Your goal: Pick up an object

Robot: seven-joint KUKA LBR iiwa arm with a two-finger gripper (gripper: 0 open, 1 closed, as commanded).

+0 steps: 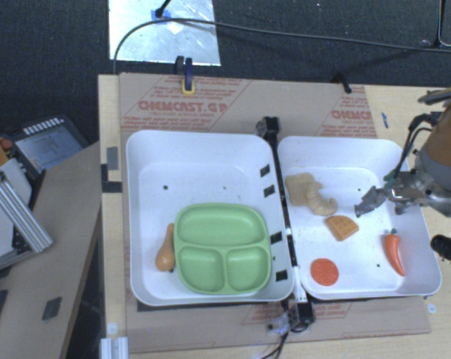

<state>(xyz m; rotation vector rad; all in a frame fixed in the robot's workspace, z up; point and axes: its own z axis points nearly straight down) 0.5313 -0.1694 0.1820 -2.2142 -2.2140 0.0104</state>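
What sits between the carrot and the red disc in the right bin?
Only bare white bin floor, seen in the camera view, separates the carrot from the red disc.

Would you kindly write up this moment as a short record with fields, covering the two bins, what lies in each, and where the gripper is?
left bin: green divided plate; tan pear-shaped piece beside the plate's left edge
right bin: beige lumpy piece, orange wedge, red-orange disc, carrot
gripper: over the right bin, right of the beige lumpy piece and above the orange wedge in the view
held item: none seen between the fingers
arm: enters from the right
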